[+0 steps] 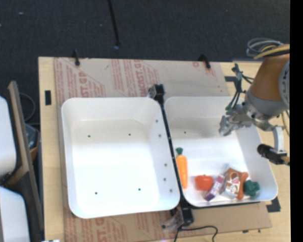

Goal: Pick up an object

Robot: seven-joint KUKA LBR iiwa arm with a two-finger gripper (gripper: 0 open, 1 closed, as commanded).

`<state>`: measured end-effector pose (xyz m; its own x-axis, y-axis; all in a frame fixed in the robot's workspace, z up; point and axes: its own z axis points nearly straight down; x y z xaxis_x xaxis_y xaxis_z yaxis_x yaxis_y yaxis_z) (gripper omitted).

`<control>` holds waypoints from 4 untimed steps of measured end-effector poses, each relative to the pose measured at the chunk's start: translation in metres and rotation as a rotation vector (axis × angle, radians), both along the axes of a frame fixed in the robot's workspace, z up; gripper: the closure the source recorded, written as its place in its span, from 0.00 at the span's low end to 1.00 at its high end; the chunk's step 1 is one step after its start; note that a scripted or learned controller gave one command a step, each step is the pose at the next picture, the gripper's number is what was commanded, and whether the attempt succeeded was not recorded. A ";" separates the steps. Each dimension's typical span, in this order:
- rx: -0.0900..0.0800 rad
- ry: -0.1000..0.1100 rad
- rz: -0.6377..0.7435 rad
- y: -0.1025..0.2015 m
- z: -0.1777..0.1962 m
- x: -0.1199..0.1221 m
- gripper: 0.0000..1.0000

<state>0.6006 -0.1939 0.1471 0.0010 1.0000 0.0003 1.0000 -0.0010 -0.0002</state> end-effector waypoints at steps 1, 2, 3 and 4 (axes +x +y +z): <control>0.000 0.000 0.000 0.001 0.039 0.001 1.00; -0.001 -0.001 0.000 0.000 0.095 -0.006 1.00; 0.000 0.002 0.001 -0.001 0.113 -0.006 1.00; 0.001 0.004 0.003 0.048 0.104 0.000 1.00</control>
